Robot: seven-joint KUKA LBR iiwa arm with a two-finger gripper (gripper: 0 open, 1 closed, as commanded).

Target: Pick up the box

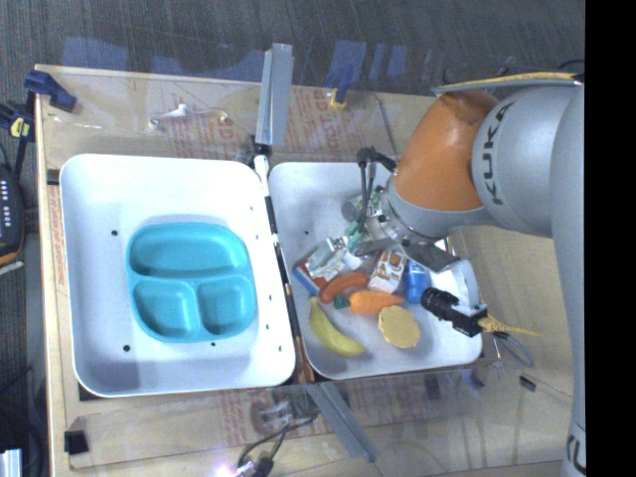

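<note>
Grey and orange, the arm is reaching in from the right of the frame, its gripper hanging low over the right bin; whether it is grasping anything cannot be told. Just below it the box, a small printed carton, is lying among a banana, a carrot and a blue bottle. Probably light, stiff and crushable, it looks best pinched across its narrow sides. Neighbours are crowding it. Left, a blue tray is sitting in the left bin.

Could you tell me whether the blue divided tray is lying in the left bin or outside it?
Inside: the blue tray lies flat within the left bin.
</note>
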